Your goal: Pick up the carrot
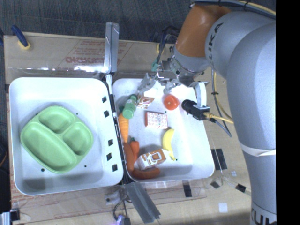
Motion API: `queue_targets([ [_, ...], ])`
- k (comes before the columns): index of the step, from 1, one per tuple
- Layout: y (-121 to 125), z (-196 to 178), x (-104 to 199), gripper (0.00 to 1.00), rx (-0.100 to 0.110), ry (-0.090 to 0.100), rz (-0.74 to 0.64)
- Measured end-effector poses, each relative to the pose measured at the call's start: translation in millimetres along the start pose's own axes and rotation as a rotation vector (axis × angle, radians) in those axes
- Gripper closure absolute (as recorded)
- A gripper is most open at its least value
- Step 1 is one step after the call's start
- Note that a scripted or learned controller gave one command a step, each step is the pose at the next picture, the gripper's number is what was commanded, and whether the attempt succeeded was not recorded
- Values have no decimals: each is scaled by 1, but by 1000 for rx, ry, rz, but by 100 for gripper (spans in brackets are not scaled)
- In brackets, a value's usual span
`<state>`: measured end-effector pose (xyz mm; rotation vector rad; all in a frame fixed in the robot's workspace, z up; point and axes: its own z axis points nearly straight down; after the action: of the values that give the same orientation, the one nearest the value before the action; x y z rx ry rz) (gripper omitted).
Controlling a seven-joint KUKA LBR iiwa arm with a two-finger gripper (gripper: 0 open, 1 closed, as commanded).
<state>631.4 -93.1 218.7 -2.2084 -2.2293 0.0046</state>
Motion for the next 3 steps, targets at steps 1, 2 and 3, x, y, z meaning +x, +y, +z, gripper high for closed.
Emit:
queue_targets([
  [1, -55, 23, 118, 0, 0, -1, -86],
  [2, -78, 28, 96, 0, 0, -1, -68],
  [3, -109, 28, 110, 0, 0, -1, -90],
])
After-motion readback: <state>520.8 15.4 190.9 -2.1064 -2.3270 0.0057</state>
